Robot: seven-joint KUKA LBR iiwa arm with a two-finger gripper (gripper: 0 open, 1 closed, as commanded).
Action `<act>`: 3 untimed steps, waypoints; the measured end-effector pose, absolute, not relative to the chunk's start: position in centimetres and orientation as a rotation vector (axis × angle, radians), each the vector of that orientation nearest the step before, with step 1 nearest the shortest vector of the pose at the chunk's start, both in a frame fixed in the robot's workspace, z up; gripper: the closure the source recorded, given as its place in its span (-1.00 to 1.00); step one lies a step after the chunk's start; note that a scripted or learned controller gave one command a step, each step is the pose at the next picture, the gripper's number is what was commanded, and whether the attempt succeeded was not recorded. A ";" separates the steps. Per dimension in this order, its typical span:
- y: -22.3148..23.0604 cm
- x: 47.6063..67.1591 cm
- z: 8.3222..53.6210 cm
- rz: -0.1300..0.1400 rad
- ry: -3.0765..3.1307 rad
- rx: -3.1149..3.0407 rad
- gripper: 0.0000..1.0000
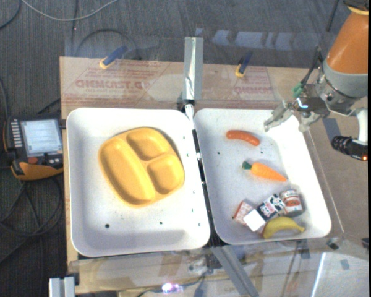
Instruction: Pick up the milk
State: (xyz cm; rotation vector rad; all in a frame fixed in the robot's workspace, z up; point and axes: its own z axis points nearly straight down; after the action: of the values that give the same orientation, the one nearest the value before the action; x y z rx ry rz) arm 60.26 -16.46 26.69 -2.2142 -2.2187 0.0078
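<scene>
One cow-patterned milk carton, label unreadable

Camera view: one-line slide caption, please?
Grey-and-orange arm's gripper open above right white bin; black-and-white milk carton lies untouched near yellow banana.

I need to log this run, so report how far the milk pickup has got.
Done: nothing yet. The small black-and-white milk carton lies in the right white bin near its front, beside the yellow banana and a small red-labelled can. In hand: nothing; the gripper hovers over the bin's far right corner. Left: move to the carton, grasp it, lift it.
</scene>
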 end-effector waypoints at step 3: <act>-17.2 49.9 9.5 0.004 -2.306 -2.124 -1.00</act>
State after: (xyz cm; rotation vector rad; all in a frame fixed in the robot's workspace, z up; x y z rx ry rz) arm 49.92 -17.19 9.45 -2.1238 -2.3063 0.0035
